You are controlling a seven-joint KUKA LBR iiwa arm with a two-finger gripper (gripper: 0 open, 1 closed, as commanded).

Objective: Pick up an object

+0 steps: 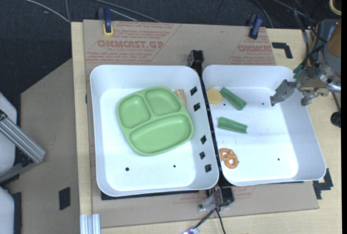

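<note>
End effector (pixel 293 93) at right bin's (pixel 303 170) far right edge, nothing picked yet.
Fingers look spread apart w/ nothing between them, hanging over the rim. Nearest targets sit well to its left in the same bin: upper green stick (pixel 233 98), long axis slanting down-right, & lower green stick (pixel 232 125) lying approx. crosswise. Yellow disc (pixel 215 96) just beside the upper stick; pretzel (pixel 229 158) near the front. Green tray (pixel 155 119) is in the left bin (pixel 108 168). Next move prob. a leftward reach.

Left white plastic bin (pixel 103 135): green divided plastic tray (pixel 155 119), centre. Right white plastic bin (pixel 303 146): two green sticks (pixel 232 98) (pixel 232 125), yellow disc (pixel 215 96) at 10 o'clock; brown pretzel (pixel 229 158) at 7.
</note>
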